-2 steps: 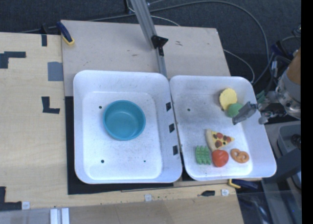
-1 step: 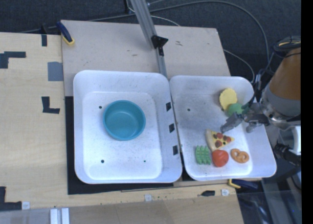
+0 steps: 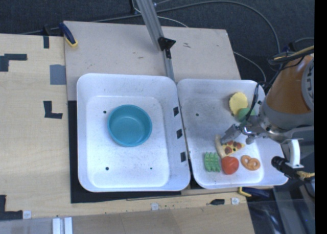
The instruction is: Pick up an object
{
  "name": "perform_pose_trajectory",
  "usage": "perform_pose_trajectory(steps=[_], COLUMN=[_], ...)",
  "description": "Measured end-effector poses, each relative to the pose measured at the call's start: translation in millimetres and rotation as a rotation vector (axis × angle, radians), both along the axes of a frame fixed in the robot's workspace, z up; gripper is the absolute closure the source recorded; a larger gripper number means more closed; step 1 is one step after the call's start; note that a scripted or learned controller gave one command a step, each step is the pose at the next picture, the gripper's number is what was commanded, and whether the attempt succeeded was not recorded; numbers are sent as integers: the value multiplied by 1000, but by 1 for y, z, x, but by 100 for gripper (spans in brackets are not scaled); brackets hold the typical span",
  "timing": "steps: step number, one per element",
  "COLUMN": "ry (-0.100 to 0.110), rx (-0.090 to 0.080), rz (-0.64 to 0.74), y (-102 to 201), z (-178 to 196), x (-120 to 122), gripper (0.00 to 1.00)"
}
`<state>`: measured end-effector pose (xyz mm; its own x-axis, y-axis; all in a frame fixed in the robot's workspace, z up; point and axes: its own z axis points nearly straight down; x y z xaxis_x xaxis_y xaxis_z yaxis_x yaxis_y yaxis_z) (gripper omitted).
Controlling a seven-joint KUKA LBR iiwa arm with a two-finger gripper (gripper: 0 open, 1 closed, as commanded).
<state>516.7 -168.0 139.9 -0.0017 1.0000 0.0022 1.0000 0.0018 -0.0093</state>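
Grey gripper [image 3: 231, 137] hangs low over the pizza [image 3: 228, 148] in the right bin [image 3: 204, 95]; its grip I can't tell. Tomato [image 3: 230, 165] and pretzel [image 3: 250, 162] crowd close, so it may nudge them.

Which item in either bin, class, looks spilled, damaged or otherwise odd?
Nothing stands out. The blue bowl sits upright in the left bin; the toy foods lie scattered but intact in the right bin, near the pincer.

Pizza slice toy [image 3: 228, 148] flat, right bin.
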Motion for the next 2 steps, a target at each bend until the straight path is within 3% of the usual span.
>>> perform_pose_trajectory(steps=[1,2], ry=[-11,-10], rx=[-5,-4], rz=[-3,-1], y=[-2,-1], z=[-49,-41], x=[1,2], gripper=[0,100])
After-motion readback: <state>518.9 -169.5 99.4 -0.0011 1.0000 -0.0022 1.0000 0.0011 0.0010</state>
